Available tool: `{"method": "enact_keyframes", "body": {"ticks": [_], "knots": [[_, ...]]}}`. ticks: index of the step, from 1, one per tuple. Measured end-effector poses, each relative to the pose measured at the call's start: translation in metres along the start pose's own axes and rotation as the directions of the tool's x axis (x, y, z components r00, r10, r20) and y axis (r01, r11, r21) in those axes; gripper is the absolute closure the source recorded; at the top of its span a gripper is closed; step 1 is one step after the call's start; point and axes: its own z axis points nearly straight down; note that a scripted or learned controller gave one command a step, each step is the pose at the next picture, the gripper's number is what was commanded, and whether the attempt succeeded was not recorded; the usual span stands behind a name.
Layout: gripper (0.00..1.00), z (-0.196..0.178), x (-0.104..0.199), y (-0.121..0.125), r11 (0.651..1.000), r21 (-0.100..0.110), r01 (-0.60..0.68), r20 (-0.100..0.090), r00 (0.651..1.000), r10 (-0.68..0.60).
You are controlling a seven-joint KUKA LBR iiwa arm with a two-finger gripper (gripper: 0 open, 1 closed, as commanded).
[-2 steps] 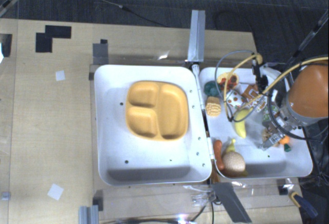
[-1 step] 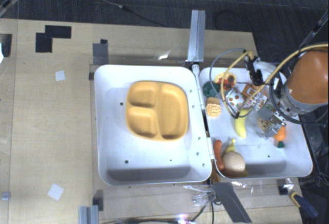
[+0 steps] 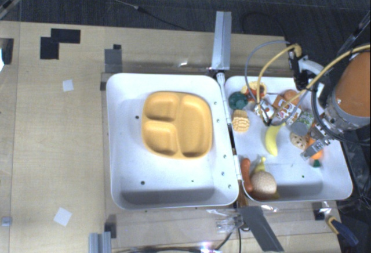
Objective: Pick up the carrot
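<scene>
The carrot (image 3: 315,155), a small orange piece with a green end, lies in the right bin (image 3: 336,188) near its right side. My gripper (image 3: 312,144) reaches in from the right and sits directly over the carrot, touching or nearly touching its upper end. The grey wrist and the orange band of the arm (image 3: 353,92) rise above it and hide the bin's right rim.
The right bin also holds a banana (image 3: 271,138), corn (image 3: 241,124), a green item (image 3: 236,99), a brown round item (image 3: 264,183), a red-orange long item (image 3: 246,169) by the left wall and small packets (image 3: 281,108). A yellow divided tray (image 3: 177,124) sits in the left bin (image 3: 127,176).
</scene>
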Motion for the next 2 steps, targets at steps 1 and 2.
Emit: {"method": "enact_keyframes", "body": {"ticks": [1,2], "knots": [[1.00,-0.051,-0.031,-0.037,0.991,0.001,0.133,0.001,0.991,-0.133],[1.00,0.024,-0.004,0.011,0.991,-0.006,0.134,0.008,0.991,-0.134]]}}
